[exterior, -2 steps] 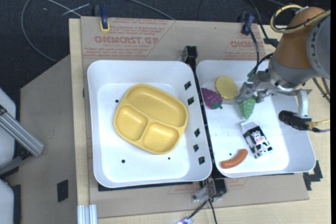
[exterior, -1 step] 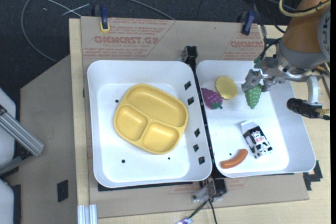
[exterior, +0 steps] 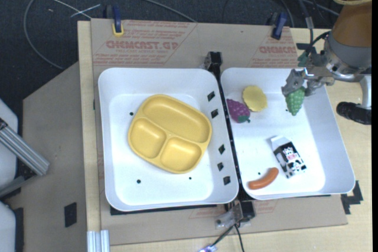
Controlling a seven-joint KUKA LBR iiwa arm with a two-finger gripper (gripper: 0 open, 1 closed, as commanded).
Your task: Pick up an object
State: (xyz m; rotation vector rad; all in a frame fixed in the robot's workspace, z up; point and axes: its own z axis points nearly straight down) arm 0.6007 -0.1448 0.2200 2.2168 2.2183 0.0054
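Green grape bunch [exterior: 295,101], small, knobbly, hanging directly under the tool [exterior: 297,89] above the right bin [exterior: 331,133], near its far edge; tool fingers pinch its top. Right bin floor: one yellow disc [exterior: 255,98], one purple grape bunch [exterior: 237,110], one sausage [exterior: 263,178], one black-and-white carton [exterior: 289,159]. Left bin [exterior: 112,144]: one yellow divided plate [exterior: 169,133]. Two bins on desk.

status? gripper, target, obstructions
Gripper over right bin, shut on green grape bunch. Bunch hanging at fingers, clear of purple grapes and yellow piece. Nothing in the way.
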